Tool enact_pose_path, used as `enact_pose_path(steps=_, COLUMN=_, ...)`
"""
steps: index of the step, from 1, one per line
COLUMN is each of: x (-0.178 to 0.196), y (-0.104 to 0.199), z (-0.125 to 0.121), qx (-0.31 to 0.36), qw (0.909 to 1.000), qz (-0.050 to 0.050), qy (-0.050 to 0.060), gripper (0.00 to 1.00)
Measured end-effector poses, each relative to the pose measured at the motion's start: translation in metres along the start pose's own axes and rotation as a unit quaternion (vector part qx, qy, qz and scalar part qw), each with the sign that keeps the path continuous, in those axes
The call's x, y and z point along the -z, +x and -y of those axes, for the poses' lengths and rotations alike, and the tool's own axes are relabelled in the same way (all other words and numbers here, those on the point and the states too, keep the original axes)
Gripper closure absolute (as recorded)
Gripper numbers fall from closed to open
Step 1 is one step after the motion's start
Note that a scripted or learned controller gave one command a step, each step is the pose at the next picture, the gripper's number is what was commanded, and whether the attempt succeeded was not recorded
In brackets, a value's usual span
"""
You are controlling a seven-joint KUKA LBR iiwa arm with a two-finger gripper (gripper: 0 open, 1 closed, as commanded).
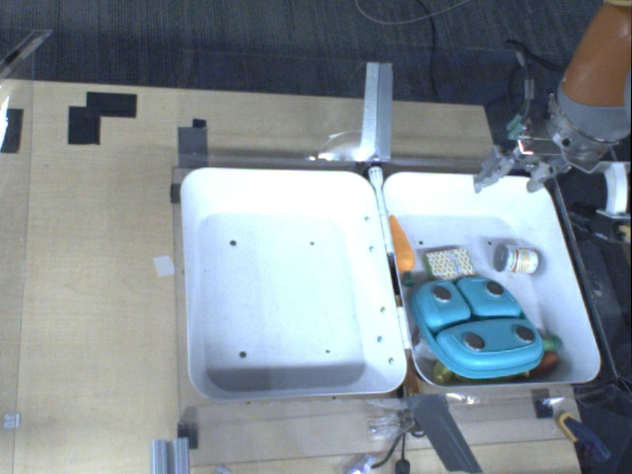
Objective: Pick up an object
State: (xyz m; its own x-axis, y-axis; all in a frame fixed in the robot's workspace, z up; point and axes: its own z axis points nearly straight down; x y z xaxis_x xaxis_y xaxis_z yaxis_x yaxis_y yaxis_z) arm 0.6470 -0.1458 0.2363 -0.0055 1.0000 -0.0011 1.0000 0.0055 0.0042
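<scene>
The things I could pick lie in the right bin [568, 265]: two blue plastic pieces [474, 324] stacked toward its near side, an orange carrot-like stick [401, 247] touching the wall shared with the left bin [276, 196], a small patterned pad [448, 262] just beyond the blue pieces, and a small jar [516, 260] on its side to the pad's right. My end effector [515, 169] hangs over that bin's far right corner, fingers spread apart with nothing between them. Both bins sit on the table [89, 294].
</scene>
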Motion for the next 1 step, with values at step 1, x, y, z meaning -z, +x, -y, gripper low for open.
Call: enact_pose_path(steps=1, x=-0.1327, y=-0.0321, z=0.0843, qx=-0.082, qw=0.9967, qz=0.0, qy=-0.001, gripper=0.0)
